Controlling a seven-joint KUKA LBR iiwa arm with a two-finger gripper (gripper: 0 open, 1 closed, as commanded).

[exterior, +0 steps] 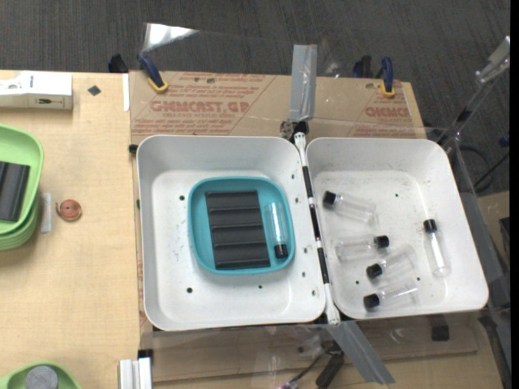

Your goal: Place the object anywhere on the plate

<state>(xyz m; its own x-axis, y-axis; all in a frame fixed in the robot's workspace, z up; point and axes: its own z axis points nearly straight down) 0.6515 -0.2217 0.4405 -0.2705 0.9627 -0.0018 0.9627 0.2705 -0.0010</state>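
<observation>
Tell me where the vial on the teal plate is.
In the camera view, the vial lies along the right edge of the teal plate in the left bin, beside the black ridged insert, cap toward the camera.

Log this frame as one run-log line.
plate: teal, left bin | vial: lying on plate, right side | right bin: five vials loose

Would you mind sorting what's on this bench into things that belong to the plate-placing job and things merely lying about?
Belongs to the job:
- teal plate in the left bin
- vial on the plate
- five loose vials in the right bin

Just lying about:
- green tray
- white box
- small round orange piece
- clamps
</observation>
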